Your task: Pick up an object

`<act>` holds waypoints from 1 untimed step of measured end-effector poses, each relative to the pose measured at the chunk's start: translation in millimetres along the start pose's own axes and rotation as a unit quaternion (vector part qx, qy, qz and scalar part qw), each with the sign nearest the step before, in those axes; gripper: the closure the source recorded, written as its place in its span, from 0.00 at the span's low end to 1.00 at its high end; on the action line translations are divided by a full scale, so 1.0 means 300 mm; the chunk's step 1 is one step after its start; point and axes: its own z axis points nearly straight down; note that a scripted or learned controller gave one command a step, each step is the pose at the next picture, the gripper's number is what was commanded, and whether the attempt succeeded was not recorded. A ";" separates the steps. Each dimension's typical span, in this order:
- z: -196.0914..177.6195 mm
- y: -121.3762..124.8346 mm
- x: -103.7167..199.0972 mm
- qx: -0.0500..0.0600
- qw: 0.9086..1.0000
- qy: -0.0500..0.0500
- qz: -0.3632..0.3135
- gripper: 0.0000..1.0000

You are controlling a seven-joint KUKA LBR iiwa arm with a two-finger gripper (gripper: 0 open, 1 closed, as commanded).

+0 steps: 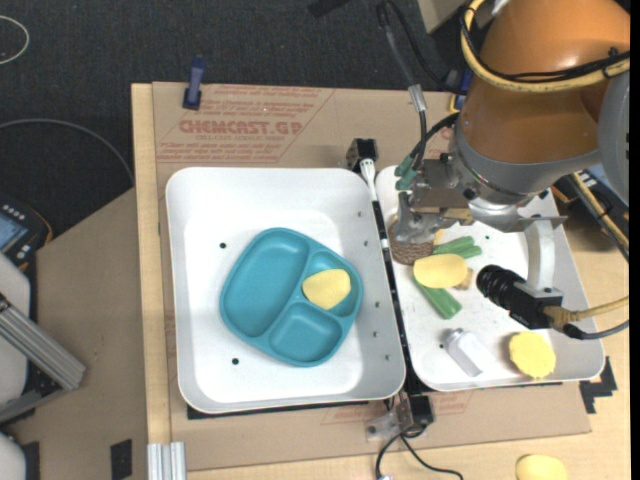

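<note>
My gripper (415, 223) hangs low over the back left corner of the right bin (575, 363), close to the wall between the bins. Right beneath it sits a small brown round thing (408, 250), touching or nearly touching the gripper; whether it is held I cannot tell. Just to the right lie a yellow piece (441, 271), a green stick (458, 246) and a second green piece (443, 302). Nearer the front are a small grey cylinder (462, 350) and a yellow lump (532, 355).
The left bin (200, 218) holds a teal divided plate (270, 293) with a pale yellow piece (326, 288) in its right compartment. The big orange and grey arm (545, 78) covers the right bin's back. Another yellow thing (541, 467) lies outside the bins at bottom right.
</note>
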 end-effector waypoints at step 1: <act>-0.113 -0.053 0.223 0.000 1.000 0.001 -0.002 1.00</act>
